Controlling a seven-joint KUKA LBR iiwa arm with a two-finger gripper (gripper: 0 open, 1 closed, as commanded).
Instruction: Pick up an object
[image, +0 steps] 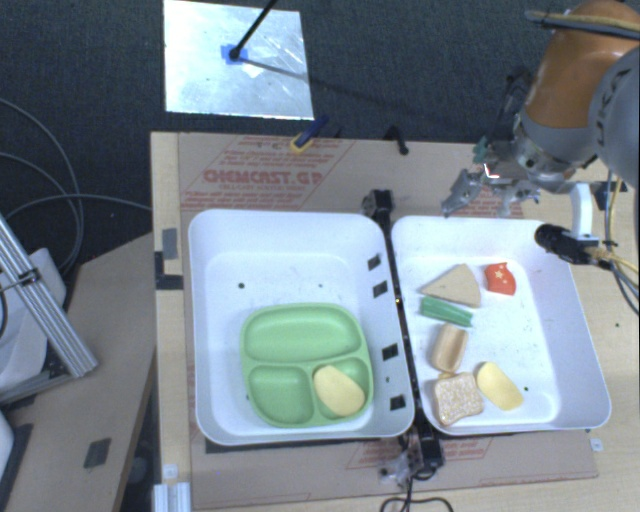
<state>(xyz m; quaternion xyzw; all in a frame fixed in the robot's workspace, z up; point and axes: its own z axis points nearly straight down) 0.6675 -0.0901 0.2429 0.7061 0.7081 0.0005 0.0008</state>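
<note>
The right bin (583, 330) holds a tan wedge (455, 286), a small red piece (500, 278), a green stick (446, 311), a bun-like piece (449, 347), a toast slice (458, 398) and a yellow piece (497, 385). My gripper (487, 195) hangs over the far rim of that bin, behind the wedge and the red piece, with nothing seen in it. The orange-banded arm (575, 70) rises behind it at the upper right.
The left bin (215, 260) carries a green divided plate (300, 335) with a yellow lump (339, 390) in its near right compartment. A shiny sheet (240, 60) lies beyond the bench. A metal frame (40, 300) and cables stand at the left.
</note>
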